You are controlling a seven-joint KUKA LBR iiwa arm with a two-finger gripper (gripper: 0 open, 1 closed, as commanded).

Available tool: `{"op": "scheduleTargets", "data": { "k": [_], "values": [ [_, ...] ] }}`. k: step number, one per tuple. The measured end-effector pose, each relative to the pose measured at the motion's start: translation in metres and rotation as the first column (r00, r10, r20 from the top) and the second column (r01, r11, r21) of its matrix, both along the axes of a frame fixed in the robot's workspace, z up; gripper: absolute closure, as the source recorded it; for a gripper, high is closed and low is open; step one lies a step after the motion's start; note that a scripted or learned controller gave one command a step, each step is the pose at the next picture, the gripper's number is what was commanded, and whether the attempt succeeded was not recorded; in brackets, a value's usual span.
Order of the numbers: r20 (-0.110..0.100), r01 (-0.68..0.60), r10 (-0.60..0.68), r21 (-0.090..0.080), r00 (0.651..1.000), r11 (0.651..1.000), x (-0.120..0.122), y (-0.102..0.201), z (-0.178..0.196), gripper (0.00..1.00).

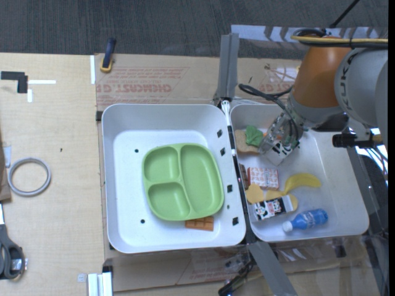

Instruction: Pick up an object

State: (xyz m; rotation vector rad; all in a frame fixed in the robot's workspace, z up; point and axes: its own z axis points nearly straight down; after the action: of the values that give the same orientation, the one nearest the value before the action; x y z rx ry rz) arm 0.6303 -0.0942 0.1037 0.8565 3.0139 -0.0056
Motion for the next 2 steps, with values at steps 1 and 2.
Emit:
{"op": "scheduleTargets", "data": {
  "k": [1,2],
  "values": [
    [-0.003,0.15,-0.15,0.005,0.989,0.989,0.013,0.056,0.089,1.0],
    [-0.006,0.194,-0.194,0.005,0.981,0.981,-0.08,0.109,0.138,1.0]
  ]
}}
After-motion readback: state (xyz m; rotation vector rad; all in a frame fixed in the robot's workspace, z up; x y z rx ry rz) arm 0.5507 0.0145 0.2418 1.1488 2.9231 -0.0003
